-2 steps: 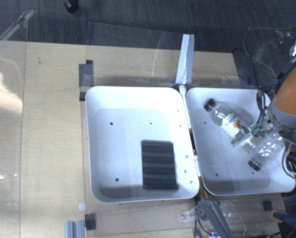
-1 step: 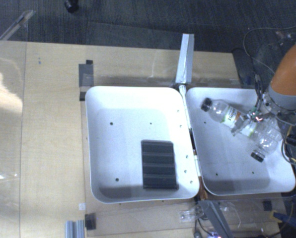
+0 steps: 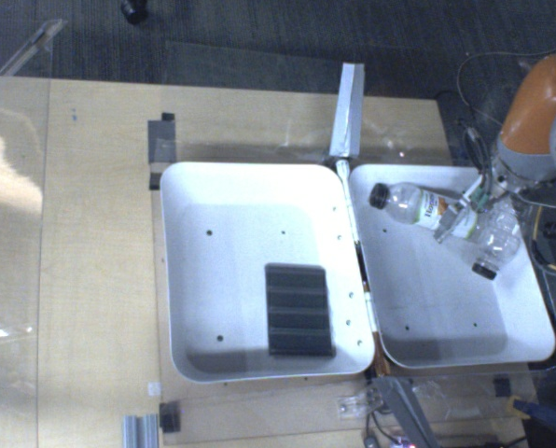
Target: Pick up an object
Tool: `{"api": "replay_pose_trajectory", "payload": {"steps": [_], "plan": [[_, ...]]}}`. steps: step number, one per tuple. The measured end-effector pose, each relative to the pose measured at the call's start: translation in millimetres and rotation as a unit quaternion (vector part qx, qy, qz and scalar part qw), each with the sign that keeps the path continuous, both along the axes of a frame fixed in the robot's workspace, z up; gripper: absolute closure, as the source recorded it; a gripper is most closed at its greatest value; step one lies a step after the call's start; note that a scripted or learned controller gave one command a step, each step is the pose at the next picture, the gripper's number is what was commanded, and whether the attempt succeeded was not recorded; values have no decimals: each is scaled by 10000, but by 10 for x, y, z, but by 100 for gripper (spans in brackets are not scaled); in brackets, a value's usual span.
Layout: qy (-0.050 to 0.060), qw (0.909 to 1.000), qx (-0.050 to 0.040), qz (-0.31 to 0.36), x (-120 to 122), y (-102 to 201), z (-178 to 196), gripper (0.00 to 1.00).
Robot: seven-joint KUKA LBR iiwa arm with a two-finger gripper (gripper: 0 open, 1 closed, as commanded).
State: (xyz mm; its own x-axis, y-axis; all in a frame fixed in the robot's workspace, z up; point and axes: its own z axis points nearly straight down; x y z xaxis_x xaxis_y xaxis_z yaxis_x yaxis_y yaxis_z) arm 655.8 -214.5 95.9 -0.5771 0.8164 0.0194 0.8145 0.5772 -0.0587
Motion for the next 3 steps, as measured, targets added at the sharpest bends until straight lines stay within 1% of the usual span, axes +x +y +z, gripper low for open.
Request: {"api": "replay_pose_trajectory", "payload": {"steps": [1,2,3], "plan": [[25,9959,64,-902,-20,60,436,0],[17,9959,62,-904,-17,58,439,0],[-150,9893,69,-1450,-283,124,554,0]]}}
